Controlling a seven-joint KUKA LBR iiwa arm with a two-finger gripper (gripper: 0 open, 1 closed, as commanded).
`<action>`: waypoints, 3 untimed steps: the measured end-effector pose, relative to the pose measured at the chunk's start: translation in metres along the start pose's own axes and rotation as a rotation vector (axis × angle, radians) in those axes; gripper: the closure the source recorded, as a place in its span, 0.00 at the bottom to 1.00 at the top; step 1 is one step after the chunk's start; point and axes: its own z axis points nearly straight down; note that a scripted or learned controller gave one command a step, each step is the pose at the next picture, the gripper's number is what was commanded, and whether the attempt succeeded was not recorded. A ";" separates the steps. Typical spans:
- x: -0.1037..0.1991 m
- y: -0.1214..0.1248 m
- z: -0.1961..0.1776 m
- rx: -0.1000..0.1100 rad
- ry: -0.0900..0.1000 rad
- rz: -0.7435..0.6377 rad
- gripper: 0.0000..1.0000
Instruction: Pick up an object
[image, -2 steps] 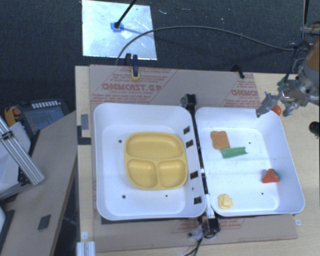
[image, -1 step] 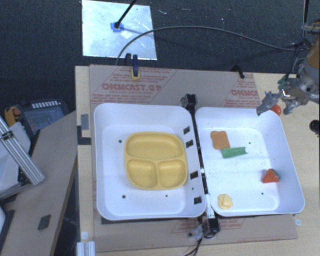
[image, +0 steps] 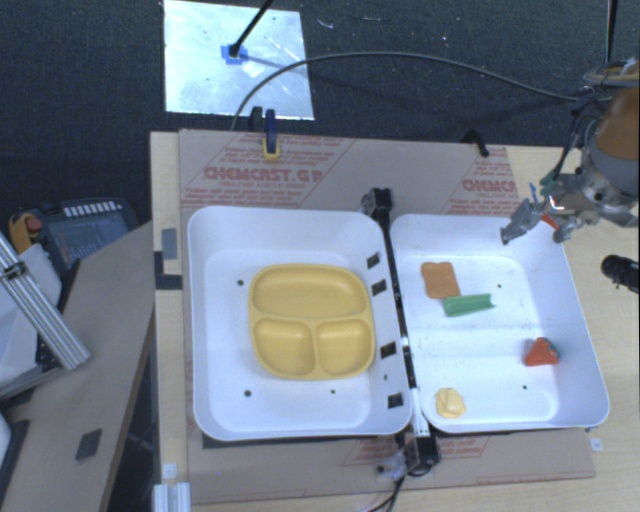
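Note:
The right bin (image: 570, 300) holds four small items. An orange-brown flat piece (image: 439, 279) lies near its upper left, and a green stick (image: 468, 304) rests just below it. A red wedge-shaped piece (image: 541, 352) sits toward the right wall, and a pale yellow lump (image: 450, 403) is by the front left corner. My gripper (image: 537, 229) hovers over the bin's far right corner, well above and to the right of the orange-brown piece. Its fingers are spread open with nothing between them.
The left bin (image: 215, 260) contains a yellow three-compartment tray (image: 308, 320). A black divider strip (image: 392, 300) runs between the two bins. Cardboard lies under both bins, and a cable arcs across the back of the bench.

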 end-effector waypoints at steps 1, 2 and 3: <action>0.005 0.006 0.057 -0.002 0.000 -0.003 0.00; 0.008 0.012 0.101 0.001 0.001 -0.004 0.00; 0.008 0.014 0.087 -0.005 -0.001 -0.006 1.00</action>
